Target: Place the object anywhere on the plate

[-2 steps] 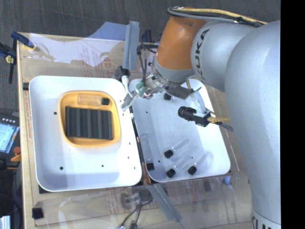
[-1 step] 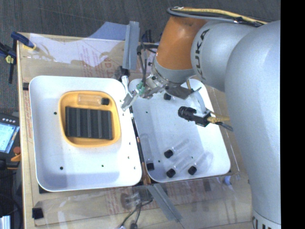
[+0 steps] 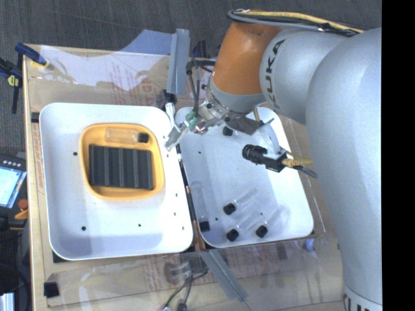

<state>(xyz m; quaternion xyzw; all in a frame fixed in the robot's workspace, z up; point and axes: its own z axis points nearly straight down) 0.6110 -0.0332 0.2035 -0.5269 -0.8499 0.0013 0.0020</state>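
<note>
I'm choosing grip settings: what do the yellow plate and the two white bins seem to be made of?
The yellow plate looks like moulded plastic, smooth and slightly glossy, with rounded edges and dark ribbed slots in its middle. The white bins look like thin formed plastic, with a soft sheen and rounded corners; coated metal cannot be ruled out.

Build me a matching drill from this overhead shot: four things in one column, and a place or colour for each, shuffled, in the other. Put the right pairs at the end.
Things:
1. plate
2. band above the wrist
3. tablet
4. black connector with a brass tip

Places and colours:
A. orange
B. at the picture's left edge, off the bench
C. yellow rim with a dark ribbed centre, in the left bin
D. over the right bin, below the wrist

Pairs: 1-C, 2-A, 3-B, 4-D
</note>
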